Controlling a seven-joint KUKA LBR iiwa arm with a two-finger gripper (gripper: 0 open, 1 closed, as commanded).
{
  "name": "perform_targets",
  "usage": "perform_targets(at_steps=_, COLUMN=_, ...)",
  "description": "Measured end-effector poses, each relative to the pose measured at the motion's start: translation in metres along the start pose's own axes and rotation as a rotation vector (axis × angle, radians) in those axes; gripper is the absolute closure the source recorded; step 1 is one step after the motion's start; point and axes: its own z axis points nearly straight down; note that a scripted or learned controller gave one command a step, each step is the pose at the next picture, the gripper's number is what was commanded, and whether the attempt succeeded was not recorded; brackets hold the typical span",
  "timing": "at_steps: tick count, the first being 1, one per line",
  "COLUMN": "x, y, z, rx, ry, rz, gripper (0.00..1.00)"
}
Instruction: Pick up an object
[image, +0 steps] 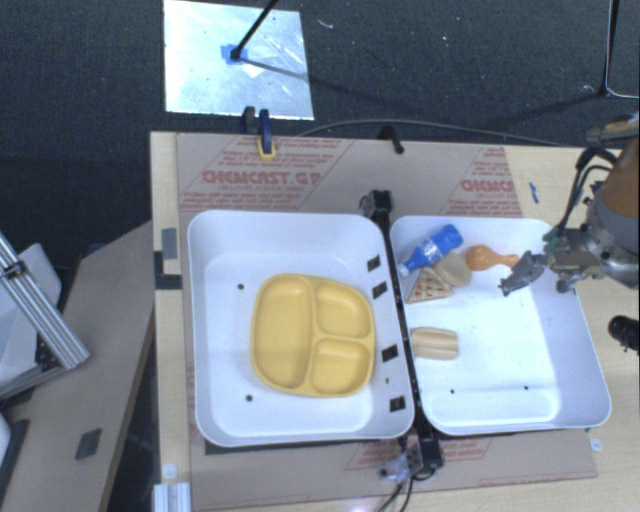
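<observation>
The right bin (560, 400) holds a blue bottle (432, 247), a beige round piece (455, 270), a triangular pizza-like slice (427, 288), an orange pear-shaped toy (484, 258) and a tan bread-like roll (433, 343). My gripper (537, 284) hangs over the bin's upper right part, just right of the orange toy. Its fingers are spread open with nothing between them.
A yellow divided plate (310, 333) lies in the left bin (215, 300). Black clips line the shared wall (395, 320) between the bins. The arm's wrist (612, 235) and cables stand over the right bin's far right edge.
</observation>
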Motion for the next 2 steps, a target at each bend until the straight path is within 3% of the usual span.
perform_targets(at_steps=1, x=0.000, y=0.002, z=-0.006, rx=-0.011, ry=-0.002, rz=-0.003, gripper=0.00)
perform_targets(at_steps=2, x=0.005, y=0.008, z=0.038, rx=-0.008, ry=-0.001, rz=-0.002, gripper=0.00)
